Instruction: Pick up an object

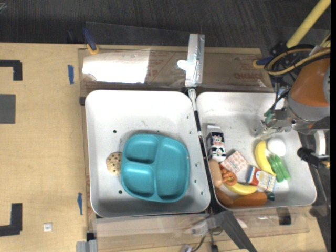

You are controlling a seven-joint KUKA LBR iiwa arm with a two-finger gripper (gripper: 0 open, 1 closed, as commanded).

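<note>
The right bin (231, 106) holds a pile of toy food in its near half. A small black-and-white carton (216, 145) stands by the left wall. Beside it lie a red-and-white packet (236, 163), a tan roll (215, 173), a small juice box (261, 179), two yellow bananas (261, 156) (242, 188) and a brown sausage (247, 199). A white ball (276, 147) and a green piece (280, 168) lie at the right. My gripper (271, 118) hangs over the bin's far right part, just beyond the white ball and the upper banana, with nothing seen in it.
The left bin (105, 104) holds a teal divided plate (155, 166) with a cookie (113, 162) at its left edge. A clear sheet (136, 67) and a metal bracket (195, 59) stand behind the bins. Cables (286, 56) and a yellow pole (315, 12) are at the upper right.
</note>
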